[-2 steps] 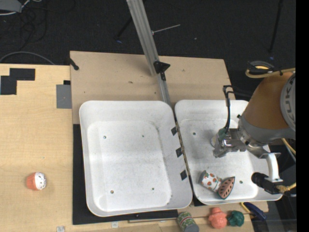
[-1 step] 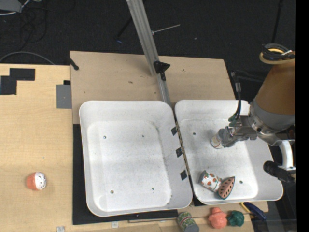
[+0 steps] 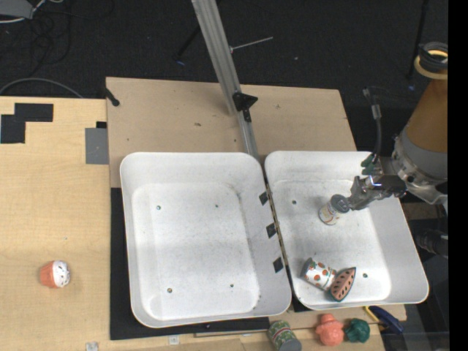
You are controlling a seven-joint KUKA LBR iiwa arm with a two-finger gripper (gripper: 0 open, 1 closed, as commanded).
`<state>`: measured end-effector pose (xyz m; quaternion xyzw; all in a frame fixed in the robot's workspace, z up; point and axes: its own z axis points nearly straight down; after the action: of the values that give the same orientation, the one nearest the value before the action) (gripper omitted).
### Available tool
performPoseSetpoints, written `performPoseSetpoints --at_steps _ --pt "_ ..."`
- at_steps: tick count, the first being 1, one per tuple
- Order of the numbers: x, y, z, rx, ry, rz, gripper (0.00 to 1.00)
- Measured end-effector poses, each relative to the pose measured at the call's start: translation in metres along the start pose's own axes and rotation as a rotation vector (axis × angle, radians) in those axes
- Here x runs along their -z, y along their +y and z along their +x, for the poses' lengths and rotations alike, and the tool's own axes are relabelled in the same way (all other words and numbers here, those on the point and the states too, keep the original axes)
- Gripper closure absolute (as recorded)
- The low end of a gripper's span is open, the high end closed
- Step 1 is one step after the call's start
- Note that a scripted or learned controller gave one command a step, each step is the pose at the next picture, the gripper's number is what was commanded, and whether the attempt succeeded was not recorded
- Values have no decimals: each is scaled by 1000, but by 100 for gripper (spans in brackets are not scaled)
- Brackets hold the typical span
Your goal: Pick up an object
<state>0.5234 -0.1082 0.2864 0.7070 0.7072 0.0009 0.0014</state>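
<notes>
My arm enters from 3 o'clock; my end effector (image 3: 341,204) angles down over the small cup (image 3: 329,214) in the right bin (image 3: 387,287). Finger state: cannot tell.

A single fixed camera looks down at a slant from above the bench (image 3: 292,112), set far enough back to frame both white bins, the left bin (image 3: 194,240) and the right bin (image 3: 344,189), side by side, with the arm (image 3: 428,134) entering from the frame's right.
</notes>
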Motion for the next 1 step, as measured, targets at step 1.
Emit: performPoseSetpoints --at_steps 1 --pt "-20 6 50 3 3 8 100"
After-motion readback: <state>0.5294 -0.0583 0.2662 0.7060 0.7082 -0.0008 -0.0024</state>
